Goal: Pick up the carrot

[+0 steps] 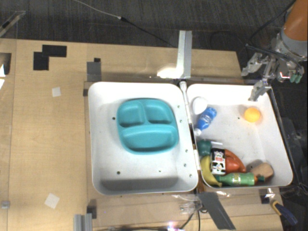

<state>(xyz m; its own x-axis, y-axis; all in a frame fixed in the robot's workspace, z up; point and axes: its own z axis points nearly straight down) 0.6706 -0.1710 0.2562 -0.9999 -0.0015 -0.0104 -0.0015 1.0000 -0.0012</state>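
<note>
Clutter crowds the near corner of the right bin (281, 143): a banana (207, 170), a green bottle (238, 179), a small printed carton (218, 160), and the carrot (233, 161) wedged among them, orange and lying partly under the carton. I judge that packing makes a clean grasp awkward. Farther back sit a blue bottle (204, 118) and a yellow ball (252, 114). Left bin (98, 143) holds a teal tray (146, 124). Farthest, my end effector (262, 83) hangs over the right bin's far rim, well apart from the carrot, carrying nothing; its opening I cannot tell.
</note>
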